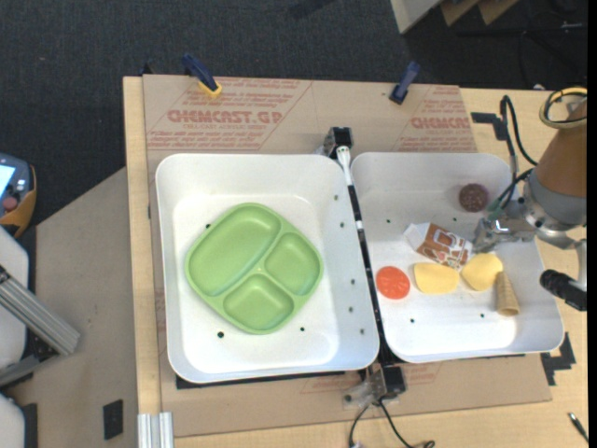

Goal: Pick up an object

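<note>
A: Where do we see the end effector (pixel 489 234)?

B: Low in the right bin (pixel 438 329), beside the brown packet (pixel 442 245) and just above the yellow pieces (pixel 455 276); whether it grips anything we cannot tell.

A: Further out?

B: We note an orange disc (pixel 393 283), a cone (pixel 506 294), a dark ball (pixel 473 195), and the green plate (pixel 254 267) in the left bin (pixel 187 343).

Red lettering is printed on the brown cardboard sheet (pixel 308 101) that lies under the two white bins. Behind the left bin (pixel 168 250) it reads "CHEMCAST G.P". Behind the right bin (pixel 401 171) the same red word begins again, but only "CHEMCAS" can be made out before it blurs. A small brown-and-white packet (pixel 442 245) in the right bin carries print too small to read.
</note>
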`<state>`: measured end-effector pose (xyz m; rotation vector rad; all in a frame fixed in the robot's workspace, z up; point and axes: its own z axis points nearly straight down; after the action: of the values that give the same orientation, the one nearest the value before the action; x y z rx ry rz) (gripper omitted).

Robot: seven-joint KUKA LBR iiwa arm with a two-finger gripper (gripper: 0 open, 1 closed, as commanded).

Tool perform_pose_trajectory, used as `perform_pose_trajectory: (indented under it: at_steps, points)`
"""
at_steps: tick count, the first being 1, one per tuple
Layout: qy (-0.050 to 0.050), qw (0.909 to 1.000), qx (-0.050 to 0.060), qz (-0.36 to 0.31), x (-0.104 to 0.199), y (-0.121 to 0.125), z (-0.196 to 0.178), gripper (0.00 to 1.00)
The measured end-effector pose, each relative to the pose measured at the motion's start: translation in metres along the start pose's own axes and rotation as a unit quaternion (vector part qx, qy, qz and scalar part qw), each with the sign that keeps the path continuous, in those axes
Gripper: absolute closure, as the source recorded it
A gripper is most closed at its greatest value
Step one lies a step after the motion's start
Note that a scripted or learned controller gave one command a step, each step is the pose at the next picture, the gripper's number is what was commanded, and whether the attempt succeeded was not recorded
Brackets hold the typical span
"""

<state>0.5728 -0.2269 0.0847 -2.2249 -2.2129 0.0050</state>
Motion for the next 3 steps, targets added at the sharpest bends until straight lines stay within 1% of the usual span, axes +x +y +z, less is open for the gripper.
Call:
perform_pose_trajectory:
  at_steps: [1,2,3]
  points:
    - [0.001,1.0000,-0.001,0.000,0.002,-0.089,-0.001,1.00]
    - [-0.004,0.9999,-0.009,-0.003,0.002,-0.093,-0.155,1.00]
    - [0.002,1.0000,0.000,-0.002,0.004,-0.094,0.006,1.00]
